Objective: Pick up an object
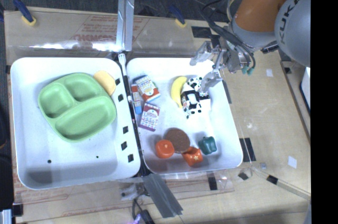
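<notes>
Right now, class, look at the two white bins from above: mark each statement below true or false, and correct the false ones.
1. The green divided plate lies in the left bin. True.
2. The banana lies in the left bin. False: it lies in the right bin, beside the black-and-white cow toy.
3. The pincer is over the right bin, near the cow toy. True.
4. The plate's compartments hold the tomato. False: the compartments hold nothing; the orange-red tomato lies in the right bin.
5. A yellow piece lies by the plate's upper right edge. True.
</notes>
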### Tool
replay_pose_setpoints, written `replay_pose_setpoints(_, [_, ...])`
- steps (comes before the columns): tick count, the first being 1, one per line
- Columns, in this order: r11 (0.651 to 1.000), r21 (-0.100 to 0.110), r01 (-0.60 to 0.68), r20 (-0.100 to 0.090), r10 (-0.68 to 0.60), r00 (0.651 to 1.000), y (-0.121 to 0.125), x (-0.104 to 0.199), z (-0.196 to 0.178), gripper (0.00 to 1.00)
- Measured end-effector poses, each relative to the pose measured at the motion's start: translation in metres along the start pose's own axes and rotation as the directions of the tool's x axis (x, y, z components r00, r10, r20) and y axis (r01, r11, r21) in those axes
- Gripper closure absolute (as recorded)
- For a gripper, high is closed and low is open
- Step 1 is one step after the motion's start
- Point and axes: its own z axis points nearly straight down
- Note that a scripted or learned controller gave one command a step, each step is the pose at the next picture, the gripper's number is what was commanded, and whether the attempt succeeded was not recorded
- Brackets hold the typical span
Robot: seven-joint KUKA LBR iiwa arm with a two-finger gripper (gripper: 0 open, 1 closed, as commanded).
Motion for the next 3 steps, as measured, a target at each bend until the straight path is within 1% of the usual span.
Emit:
replay_pose_setpoints(1, [0.999, -0.001, 0.046, 0.006, -0.046, 0.999, 0.000, 0.000, 0.127, 0.00])
replay_pose_setpoints(2, [0.995, -0.002, 0.095, 0.002, -0.095, 0.995, 0.043, 0.020, 0.129, 0.00])
replay_pose_setpoints(3, [0.995, -0.001, 0.102, 0.005, -0.102, 0.995, 0.045, 0.018, 0.118, 1.00])
